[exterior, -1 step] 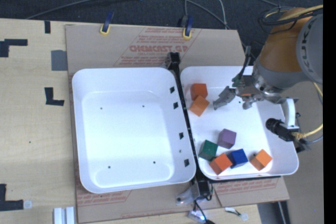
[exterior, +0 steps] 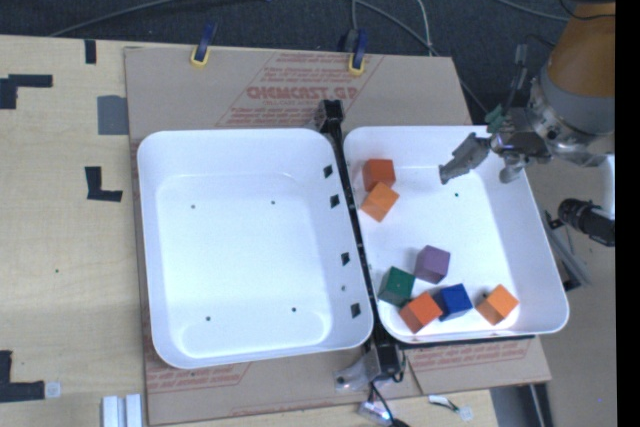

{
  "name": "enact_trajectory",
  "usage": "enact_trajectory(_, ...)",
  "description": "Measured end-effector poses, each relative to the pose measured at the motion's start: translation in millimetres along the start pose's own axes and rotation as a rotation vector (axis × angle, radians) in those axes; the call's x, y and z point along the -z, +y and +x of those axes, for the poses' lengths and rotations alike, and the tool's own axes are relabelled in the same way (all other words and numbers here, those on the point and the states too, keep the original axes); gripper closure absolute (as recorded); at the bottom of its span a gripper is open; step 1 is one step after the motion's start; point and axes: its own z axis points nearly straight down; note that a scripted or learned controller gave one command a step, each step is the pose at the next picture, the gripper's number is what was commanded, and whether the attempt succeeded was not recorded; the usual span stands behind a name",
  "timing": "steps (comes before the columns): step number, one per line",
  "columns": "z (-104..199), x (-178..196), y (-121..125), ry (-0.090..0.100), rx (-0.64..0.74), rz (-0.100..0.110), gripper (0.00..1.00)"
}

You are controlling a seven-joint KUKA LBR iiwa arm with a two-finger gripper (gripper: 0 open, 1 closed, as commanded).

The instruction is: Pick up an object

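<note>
My gripper (exterior: 480,158) hangs over the upper right part of the right bin (exterior: 520,215), fingers spread wide, nothing btwn them. Blocks in that bin: two orange cubes near the top left, one (exterior: 378,173) just above the other (exterior: 380,202), touching or nearly so. Lower down, a cluster: purple cube (exterior: 432,263), green cube (exterior: 397,286) to its left, orange-red cube (exterior: 421,311) below, blue cube (exterior: 454,300) right beside it, and another orange cube (exterior: 497,304) nr the bottom right corner. All small, matte, w/ plain faces. Left bin (exterior: 240,255) sits alongside on the worktop (exterior: 60,245), black clips along the shared edge.
</note>
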Motion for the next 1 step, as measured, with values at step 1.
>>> enact_trajectory(1,-3.0,-116.1,-35.6,0.002,-0.013,0.019,0.00)
